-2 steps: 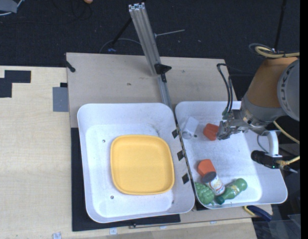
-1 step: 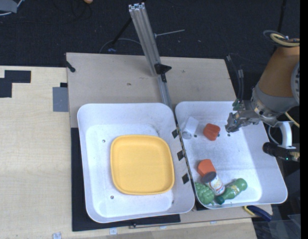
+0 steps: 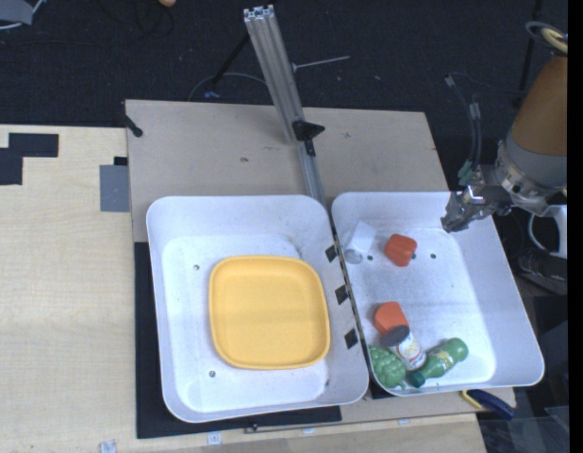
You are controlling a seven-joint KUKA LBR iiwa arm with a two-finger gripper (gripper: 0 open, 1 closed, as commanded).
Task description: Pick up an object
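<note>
While the pincer point(image 3: 458, 217) hangs over the far right corner of the right bin point(image 3: 504, 281), nothing lies between its fingers; they look drawn close together, though at this slant I cannot tell for certain whether they are narrow or parted. It sits just inside the bin's far rim, above bare white floor, so I judge the arm is poised at the start of a reach and has not yet settled on a target.

Any loose object would serve the task, and all of them are in the right bin. Nearest the pincer is a red block point(image 3: 400, 249), alone toward the far edge with open floor around it, which should make it the easier grasp. Beside it, against the divider between the bins, lies a pale grey-white piece point(image 3: 358, 240). An orange block point(image 3: 391, 317) sits toward the near left corner, touching a crowded heap: a small bottle point(image 3: 409, 351) and green toys point(image 3: 433, 361) pressed together against the near rim, where fingers would likely foul on neighbours.

A yellow plate point(image 3: 270, 311) lies flat in the middle of the left bin point(image 3: 178, 243), well apart from the pincer. Both bins rest side by side on the tabletop point(image 3: 216, 149).
</note>
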